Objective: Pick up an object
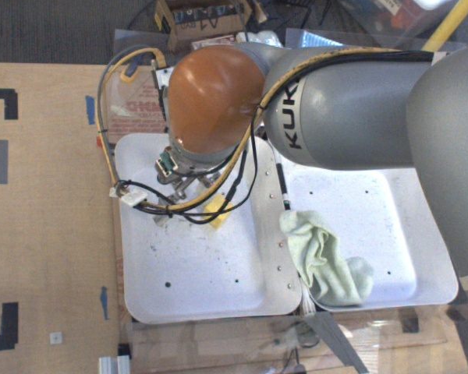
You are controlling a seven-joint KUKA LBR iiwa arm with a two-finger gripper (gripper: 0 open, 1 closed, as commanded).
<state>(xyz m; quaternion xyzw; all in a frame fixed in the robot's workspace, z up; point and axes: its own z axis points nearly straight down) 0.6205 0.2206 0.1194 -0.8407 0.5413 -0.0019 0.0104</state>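
While the grey arm (359,107) is reaching in from the right, its orange band (214,96) is hanging over the left bin (191,279), and the tool (189,179) is sitting low beneath it, mostly hidden by the wrist and looping cables, so I cannot tell its state or whether it is gripping anything. Just beside the tool, a small yellow object (216,208) is lying on the left bin's floor. A pale green cloth (324,259) is lying crumpled in the right bin (374,201), against its near-left corner.
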